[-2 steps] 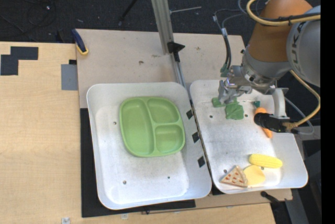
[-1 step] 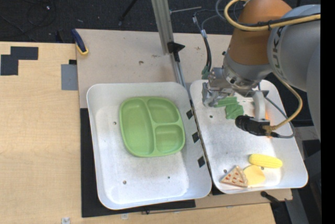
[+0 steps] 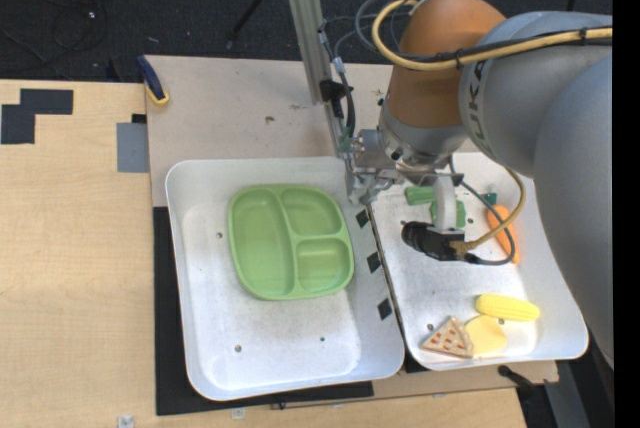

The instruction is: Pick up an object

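Nothing sits in my pincer [image 3: 385, 181] as far as I can see, and the things I could pick lie in both bins. In the right bin [image 3: 425, 301] a yellow corn cob [image 3: 507, 308] lies near the front corner. Just in front of it is a pale yellow slice [image 3: 488, 337], with a tan, red-dotted wedge [image 3: 446, 340] touching that slice's left side. A slim orange piece [image 3: 506, 231] lies further back near the bin's right wall, well apart from those three. In the left bin [image 3: 195, 316] a green divided plate [image 3: 291, 242] rests flat towards the back, its three compartments facing up. My pincer hangs low over the back left corner of the right bin, close to the wall where the two bins meet and just beyond the plate's right corner. My wrist hides it from above, so I cannot tell whether it is wide or narrow. My grey arm [image 3: 545, 86] comes in from the right, and its orange band [image 3: 445, 36] sits right above the wrist. Both bins sit side by side on the pale tabletop [image 3: 230, 106]. A slanting metal post [image 3: 305, 16] rises behind them, just left of my wrist.
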{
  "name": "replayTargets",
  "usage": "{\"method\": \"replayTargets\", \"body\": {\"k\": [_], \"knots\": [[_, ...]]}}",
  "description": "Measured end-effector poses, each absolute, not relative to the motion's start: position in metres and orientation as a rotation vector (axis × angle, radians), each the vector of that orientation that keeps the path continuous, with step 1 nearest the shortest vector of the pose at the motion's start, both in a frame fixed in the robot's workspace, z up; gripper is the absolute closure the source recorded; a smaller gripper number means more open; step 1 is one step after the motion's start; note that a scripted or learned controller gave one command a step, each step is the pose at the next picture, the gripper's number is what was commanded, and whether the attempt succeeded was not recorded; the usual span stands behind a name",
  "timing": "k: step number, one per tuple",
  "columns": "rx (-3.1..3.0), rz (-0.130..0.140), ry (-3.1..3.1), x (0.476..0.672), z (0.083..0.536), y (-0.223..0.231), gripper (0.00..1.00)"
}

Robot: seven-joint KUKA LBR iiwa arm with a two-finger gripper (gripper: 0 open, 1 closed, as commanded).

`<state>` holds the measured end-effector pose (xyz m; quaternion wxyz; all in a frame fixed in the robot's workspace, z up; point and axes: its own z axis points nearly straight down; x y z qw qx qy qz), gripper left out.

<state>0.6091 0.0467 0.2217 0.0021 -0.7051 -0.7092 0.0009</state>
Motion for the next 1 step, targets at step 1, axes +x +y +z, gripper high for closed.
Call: {"method": "replayTargets", "body": {"k": [1], "knots": [[-2.215, 0.001, -2.225, 0.619, 0.2238, 0.0888, 1.0]]}}
